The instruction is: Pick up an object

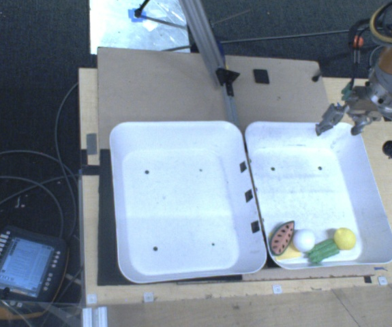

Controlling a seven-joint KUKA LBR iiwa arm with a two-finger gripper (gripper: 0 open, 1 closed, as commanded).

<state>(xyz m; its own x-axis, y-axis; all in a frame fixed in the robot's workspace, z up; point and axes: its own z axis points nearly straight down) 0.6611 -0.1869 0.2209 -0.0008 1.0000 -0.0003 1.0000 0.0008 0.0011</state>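
Observation:
Small toy items lie together at the near edge of the right bin (359, 176): a watermelon slice (282, 236), a white ball (305, 240), a green piece (323, 250), a yellow lemon (344, 238), and a yellow piece (290, 254) half hidden beneath the slice and ball. My gripper (340, 122) hangs over the bin's far right corner, well away from the items. Its two fingers are spread apart with nothing between them.
The left bin (124, 182) adjoins the right one, with black clips (248, 195) along the shared rim. A slanted metal pole (202, 26) rises behind the bins. A teach pendant (22, 264) and cables lie on the floor at left.

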